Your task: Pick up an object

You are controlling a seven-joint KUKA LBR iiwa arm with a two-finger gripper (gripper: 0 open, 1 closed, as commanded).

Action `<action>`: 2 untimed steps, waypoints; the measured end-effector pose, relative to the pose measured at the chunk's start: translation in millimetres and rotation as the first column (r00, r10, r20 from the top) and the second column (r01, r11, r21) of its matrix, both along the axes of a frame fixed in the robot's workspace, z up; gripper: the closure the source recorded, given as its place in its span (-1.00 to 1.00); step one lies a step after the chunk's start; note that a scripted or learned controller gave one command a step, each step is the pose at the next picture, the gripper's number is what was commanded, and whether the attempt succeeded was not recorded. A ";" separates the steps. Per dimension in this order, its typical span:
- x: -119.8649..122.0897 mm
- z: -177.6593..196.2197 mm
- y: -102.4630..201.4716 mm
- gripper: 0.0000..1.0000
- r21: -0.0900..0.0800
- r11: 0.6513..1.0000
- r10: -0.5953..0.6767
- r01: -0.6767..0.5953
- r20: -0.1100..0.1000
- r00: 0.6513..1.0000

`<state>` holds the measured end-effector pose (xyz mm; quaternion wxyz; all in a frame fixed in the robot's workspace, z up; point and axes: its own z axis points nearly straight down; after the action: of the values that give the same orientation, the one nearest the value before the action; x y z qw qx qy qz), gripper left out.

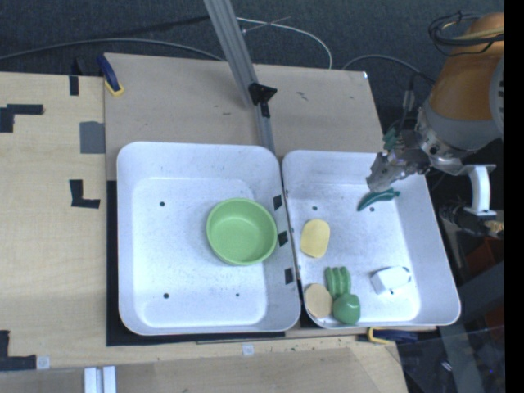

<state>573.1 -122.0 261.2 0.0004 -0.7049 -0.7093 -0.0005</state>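
Observation:
My gripper (381,182) hangs over the far right part of the right bin (426,219), reaching in from the right. A small curved teal piece (377,198) sits right at its fingertips, and the fingers look shut on its upper end. Lower in the same bin lie a yellow oval piece (315,238), a ribbed green piece (337,280), a green rounded piece (347,308), a tan disc (318,300) and a white object (390,279).
A green bowl (241,232) stands in the left bin (147,219), near the divider between the bins. A grey pole (237,47) slants down from the top to the bins' far edge. Cables run behind the bench.

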 end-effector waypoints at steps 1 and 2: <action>4.3 -14.8 56.3 1.00 0.000 1.000 0.000 0.000 -0.002 1.000; 5.8 -19.4 115.4 1.00 0.000 1.000 0.001 -0.001 -0.002 1.000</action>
<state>578.9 -6.6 241.8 0.0014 -0.7044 -0.7098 0.0002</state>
